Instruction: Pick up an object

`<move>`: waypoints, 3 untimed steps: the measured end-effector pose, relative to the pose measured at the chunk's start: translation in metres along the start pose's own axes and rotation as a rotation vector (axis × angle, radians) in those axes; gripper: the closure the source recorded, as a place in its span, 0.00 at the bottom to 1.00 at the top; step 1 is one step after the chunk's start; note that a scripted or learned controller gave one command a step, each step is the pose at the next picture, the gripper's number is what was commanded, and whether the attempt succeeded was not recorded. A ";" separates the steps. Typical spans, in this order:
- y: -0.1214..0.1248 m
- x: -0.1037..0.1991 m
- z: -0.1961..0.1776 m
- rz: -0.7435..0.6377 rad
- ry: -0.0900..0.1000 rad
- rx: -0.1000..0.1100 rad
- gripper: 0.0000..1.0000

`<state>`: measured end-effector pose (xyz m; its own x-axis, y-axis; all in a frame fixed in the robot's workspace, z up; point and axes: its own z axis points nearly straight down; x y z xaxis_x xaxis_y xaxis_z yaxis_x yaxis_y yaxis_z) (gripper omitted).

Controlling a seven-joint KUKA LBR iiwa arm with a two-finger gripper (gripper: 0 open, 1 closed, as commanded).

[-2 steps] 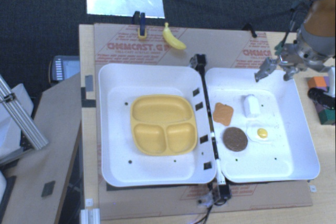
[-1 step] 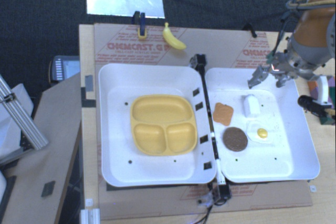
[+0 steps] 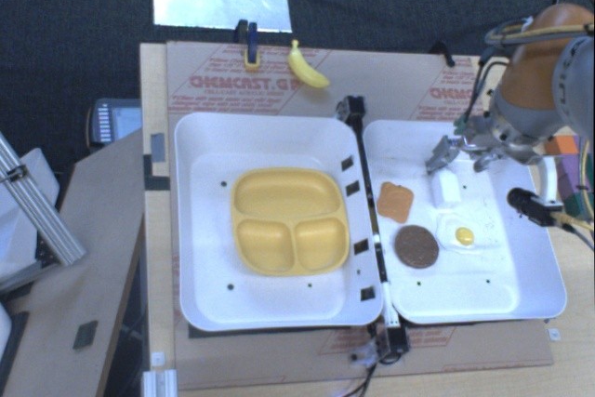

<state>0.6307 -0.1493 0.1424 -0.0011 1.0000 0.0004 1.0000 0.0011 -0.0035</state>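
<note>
In the right bin (image 3: 521, 293) lay four small things close together, any of which could be picked. A white rectangular block (image 3: 447, 190) sat nearest the gripper (image 3: 460, 153), just below its fingertips. Whether it touched them could not be told. To the block's left was an orange, toast-like square (image 3: 396, 201). Below the toast lay a round dark brown patty (image 3: 416, 246), and just to the right of the patty a toy fried egg (image 3: 461, 236), white with a yellow yolk. The egg sat directly under the white block, near it. All four rested on the bin floor; none was lifted.

The gripper hung over the upper middle of the right bin, the grey arm with its orange band (image 3: 548, 60) coming in from the right. One finger (image 3: 441, 155) pointed down and to the left, another stood further right, and they looked spread apart with nothing between them.

The left bin (image 3: 200, 200) held a yellow three-compartment plate (image 3: 287, 220), flat at its middle. A row of black clips ran down the seam where the two bins met. Behind the bins, on the brown board (image 3: 390, 74), lay a toy banana (image 3: 306, 67), well apart from everything in the bins, and beside it stood a blue and yellow clamp (image 3: 249, 45).
</note>
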 end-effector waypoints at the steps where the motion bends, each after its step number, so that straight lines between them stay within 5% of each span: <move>1: 0.000 0.001 0.052 0.000 0.000 -0.002 0.00; 2: 0.001 0.000 0.038 0.000 -0.002 -0.007 1.00; 3: 0.007 0.009 -0.013 -0.004 -0.001 -0.011 1.00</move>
<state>0.6380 -0.1403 0.1550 -0.0050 1.0000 -0.0011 1.0000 0.0050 0.0070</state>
